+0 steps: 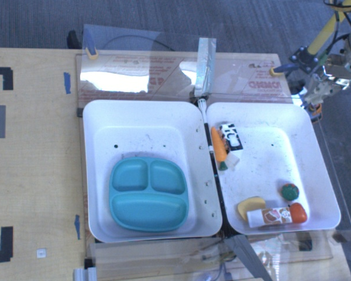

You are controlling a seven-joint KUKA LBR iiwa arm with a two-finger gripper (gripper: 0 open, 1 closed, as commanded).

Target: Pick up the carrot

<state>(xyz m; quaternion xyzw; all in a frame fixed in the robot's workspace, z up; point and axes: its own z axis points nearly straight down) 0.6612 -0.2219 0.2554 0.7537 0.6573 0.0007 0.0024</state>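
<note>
Nothing Gripped Yet: Carrot Waiting by the Divider

The carrot [219,144] is lying along the right bin's [316,157] left wall, touching a black-and-white packet [230,136]. The gripper [316,92] is hanging beyond that bin's far right corner; its state, I cannot tell. Next, it needs reaching leftward and descending.

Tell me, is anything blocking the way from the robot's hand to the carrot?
Nothing visible stands between them. The hand is by the right bin's far right corner; the carrot lies along the bin's left wall. A black-and-white block sits close beside it, which might crowd a grasp.
</note>
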